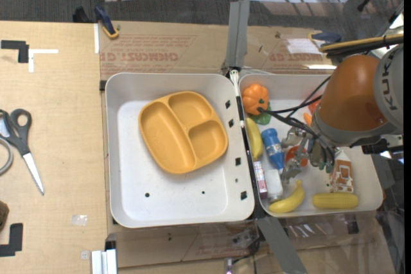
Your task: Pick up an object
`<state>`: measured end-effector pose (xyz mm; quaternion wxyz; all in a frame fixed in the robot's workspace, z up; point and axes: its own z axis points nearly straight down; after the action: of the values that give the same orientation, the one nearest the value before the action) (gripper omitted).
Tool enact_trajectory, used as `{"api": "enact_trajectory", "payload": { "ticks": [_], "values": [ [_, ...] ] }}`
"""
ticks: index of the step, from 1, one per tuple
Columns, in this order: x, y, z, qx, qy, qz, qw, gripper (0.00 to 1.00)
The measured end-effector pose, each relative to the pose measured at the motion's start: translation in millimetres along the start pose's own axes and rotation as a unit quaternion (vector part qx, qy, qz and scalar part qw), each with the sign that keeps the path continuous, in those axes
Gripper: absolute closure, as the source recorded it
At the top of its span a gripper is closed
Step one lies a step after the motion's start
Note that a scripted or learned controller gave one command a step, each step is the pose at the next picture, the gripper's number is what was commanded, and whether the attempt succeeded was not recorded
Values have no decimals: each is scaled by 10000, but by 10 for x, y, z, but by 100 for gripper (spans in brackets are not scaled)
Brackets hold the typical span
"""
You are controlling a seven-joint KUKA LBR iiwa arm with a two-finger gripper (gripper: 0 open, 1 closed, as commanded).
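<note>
My gripper hangs low over the middle of the right bin, under the orange band of the arm. Just left of it lies a blue bottle. A small banana lies below it near the bin's front wall. A yellow banana rests along the left wall, with an orange pumpkin toy behind it. A red-and-white carton and a long yellow piece lie at the front right. Something red shows at the gripper, but I cannot tell whether it is held.
The left bin holds a yellow divided plate. A thin pink-and-white tube lies along the right bin's left wall. Scissors lie on the wooden bench at the far left. Cables run from the arm across the bin.
</note>
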<state>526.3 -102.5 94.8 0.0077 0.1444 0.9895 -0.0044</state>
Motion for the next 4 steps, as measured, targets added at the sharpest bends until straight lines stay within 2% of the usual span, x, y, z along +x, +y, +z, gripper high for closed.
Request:
{"api": "enact_trajectory", "payload": {
  "ticks": [1, 2, 3, 4],
  "values": [
    [231, -94, -6, 11, -8, 398, 9992, 0],
    [366, -220, 12, -3, 29, 1152, 9933, 0],
    [-336, 74, 48, 13, 89, 4092, 9124, 0],
    [-1149, 120, 55, 16, 84, 4289, 9033, 0]
  ]
}}
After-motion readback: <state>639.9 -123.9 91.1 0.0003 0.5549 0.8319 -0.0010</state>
